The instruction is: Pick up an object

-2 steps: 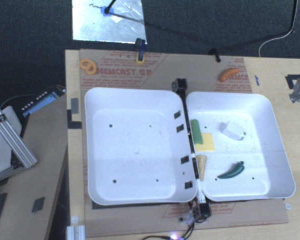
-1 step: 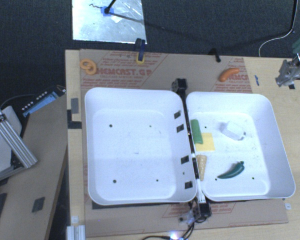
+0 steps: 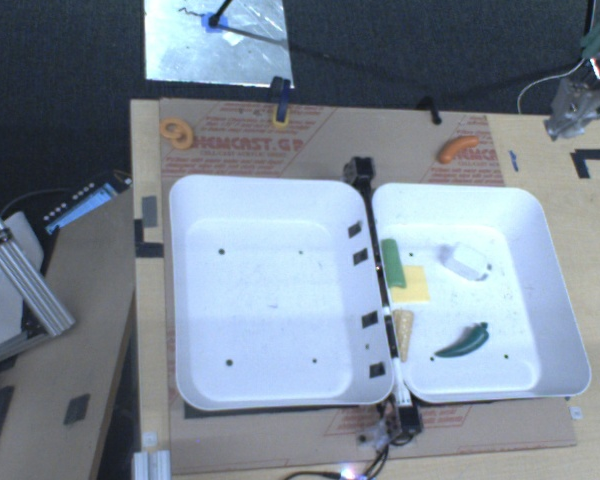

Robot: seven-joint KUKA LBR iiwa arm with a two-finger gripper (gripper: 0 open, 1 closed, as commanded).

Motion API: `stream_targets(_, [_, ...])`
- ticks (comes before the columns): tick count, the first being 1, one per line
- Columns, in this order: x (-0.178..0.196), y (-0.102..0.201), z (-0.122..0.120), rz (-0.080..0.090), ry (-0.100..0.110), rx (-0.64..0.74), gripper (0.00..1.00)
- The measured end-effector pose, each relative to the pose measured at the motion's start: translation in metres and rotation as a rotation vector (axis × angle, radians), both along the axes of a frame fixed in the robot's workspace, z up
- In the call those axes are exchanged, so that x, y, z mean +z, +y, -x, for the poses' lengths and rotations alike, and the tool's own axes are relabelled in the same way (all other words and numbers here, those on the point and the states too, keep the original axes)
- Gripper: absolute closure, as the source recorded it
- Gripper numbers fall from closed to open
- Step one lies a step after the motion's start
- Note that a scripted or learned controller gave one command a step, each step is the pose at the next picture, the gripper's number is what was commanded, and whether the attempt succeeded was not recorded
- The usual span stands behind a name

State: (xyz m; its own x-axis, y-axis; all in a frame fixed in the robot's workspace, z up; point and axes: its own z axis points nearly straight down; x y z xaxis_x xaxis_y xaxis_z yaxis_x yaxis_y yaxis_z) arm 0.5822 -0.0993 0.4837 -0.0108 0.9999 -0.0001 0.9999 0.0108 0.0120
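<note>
Objects for picking lie in the right bin (image 3: 555, 238). A green stick (image 3: 389, 265) runs along its left wall, and a yellow square (image 3: 413, 284) sits just beside the stick, perhaps touching it. Below them a small cone (image 3: 404, 330) lies near the wall, point downward. A green pepper (image 3: 464, 341) lies tilted near the bin's lower middle. A pale block (image 3: 466, 262) is in the upper middle, its outline hard to make out against the white floor. The left bin (image 3: 270, 268) lies alongside, the two rims touching.

The gripper (image 3: 577, 103) is at the view's upper right edge, over the bench corner and well apart from the objects. It is partly cut off by the frame and blurred, so whether it is open or closed cannot be told, and nothing can be seen in its hold.

Outside the bins, an orange sausage (image 3: 458, 149) and an orange ring (image 3: 177, 133) rest on the board.
</note>
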Motion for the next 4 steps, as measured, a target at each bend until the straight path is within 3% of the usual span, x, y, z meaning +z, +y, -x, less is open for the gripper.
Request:
stream_targets(1, [0.017,-0.092,0.031,0.005,0.007,-0.019,1.0])
stream_targets(2, [-0.1,-0.047,0.095,-0.004,0.023,-0.009,1.0])
stream_targets(3, [0.01,0.044,0.095,-0.001,-0.002,0.004,1.0])
stream_targets(4, [0.004,-0.093,0.097,0.005,0.008,-0.022,1.0])
